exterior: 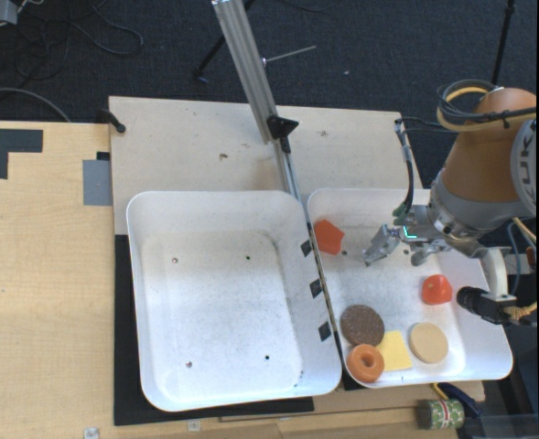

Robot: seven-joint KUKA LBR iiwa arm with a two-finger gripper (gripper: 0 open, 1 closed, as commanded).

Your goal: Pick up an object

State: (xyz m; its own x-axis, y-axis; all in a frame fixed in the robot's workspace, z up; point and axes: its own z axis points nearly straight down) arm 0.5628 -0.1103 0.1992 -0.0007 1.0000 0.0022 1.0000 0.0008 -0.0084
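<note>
Right bin (489, 359): orange block (328, 236), red piece (436, 289), brown disc (362, 324), orange ring (367, 362), yellow piece (396, 352), tan disc (428, 342). End effector (398, 248) spread wide, holding nothing.

claw (399, 248) over R bin (489, 359), toys inside

A pale wooden bench (40, 273) stands on dark carpeted floor (370, 35) strewn with black cables (123, 26).
</note>
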